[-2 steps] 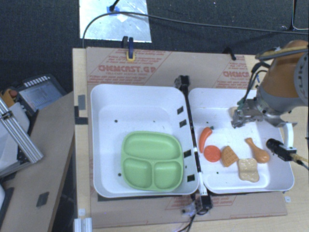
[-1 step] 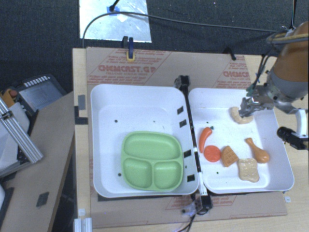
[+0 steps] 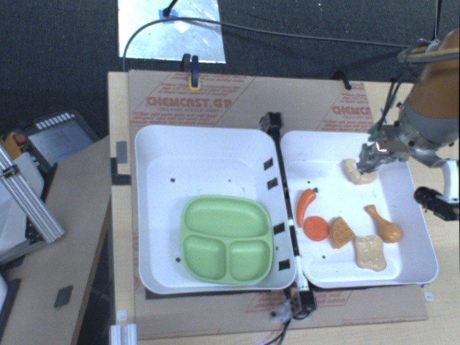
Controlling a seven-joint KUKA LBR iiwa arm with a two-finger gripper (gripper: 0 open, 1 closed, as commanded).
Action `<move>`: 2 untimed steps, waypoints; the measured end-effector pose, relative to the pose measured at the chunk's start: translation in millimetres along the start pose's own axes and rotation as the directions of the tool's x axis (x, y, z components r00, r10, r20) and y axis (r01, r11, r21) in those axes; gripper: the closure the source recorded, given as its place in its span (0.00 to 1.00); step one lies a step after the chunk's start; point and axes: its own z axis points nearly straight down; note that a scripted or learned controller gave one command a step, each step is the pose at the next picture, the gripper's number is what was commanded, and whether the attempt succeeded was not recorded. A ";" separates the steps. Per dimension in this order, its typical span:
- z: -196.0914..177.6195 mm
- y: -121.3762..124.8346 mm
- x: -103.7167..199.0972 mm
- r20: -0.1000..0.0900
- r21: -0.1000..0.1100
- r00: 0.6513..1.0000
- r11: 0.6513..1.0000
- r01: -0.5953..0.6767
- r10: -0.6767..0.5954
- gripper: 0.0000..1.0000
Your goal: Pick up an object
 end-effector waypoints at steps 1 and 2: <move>-3.0 20.5 53.1 -0.002 -0.001 1.000 1.000 0.004 -0.004 1.00; -10.7 27.4 109.9 -0.002 0.000 1.000 1.000 0.005 -0.005 1.00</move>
